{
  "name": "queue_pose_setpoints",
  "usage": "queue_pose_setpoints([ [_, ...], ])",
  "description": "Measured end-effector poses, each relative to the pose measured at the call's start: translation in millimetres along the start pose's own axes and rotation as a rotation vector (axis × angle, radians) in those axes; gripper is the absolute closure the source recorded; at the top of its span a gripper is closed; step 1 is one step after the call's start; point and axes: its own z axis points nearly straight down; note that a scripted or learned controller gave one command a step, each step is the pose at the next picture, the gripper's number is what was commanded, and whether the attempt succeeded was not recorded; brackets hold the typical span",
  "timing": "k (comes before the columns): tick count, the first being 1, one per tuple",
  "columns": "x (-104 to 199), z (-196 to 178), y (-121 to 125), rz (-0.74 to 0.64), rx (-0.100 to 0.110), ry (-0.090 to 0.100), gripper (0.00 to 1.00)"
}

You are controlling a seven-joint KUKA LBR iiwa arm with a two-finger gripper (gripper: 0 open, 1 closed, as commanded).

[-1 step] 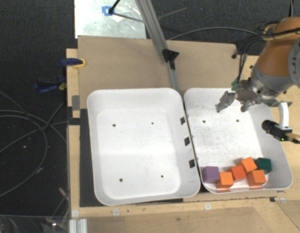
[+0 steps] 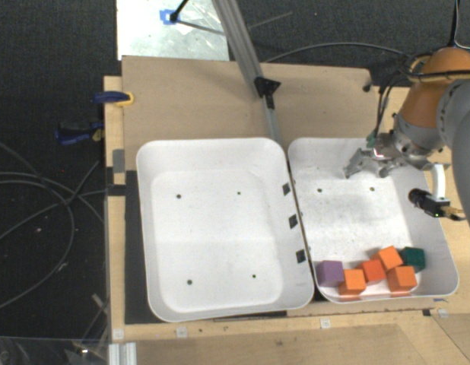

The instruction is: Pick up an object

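the gripper (image 2: 369, 164) hangs over the far part of the right bin (image 2: 349, 204), fingers spread apart with nothing between them. the blocks sit well apart from it at the bin's near edge: a purple block (image 2: 330, 272), four orange blocks (image 2: 373, 270) and a dark green block (image 2: 414, 258). the left bin (image 2: 212, 226) lies beside it on the tabletop (image 2: 197, 97).

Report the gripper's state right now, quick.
Gripper: open, holding nothing, hanging over the far end of the right bin, apart from the blocks at its near end.
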Motion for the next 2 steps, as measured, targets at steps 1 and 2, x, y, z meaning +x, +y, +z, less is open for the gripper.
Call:
queue_pose_setpoints([
  [1, 2.8, -4.6, 1.5, -0.005, -0.004, 0.000, 0.00],
  [2, 3.0, -4.6, 1.5, -0.005, -0.004, 0.000, 0.00],
])
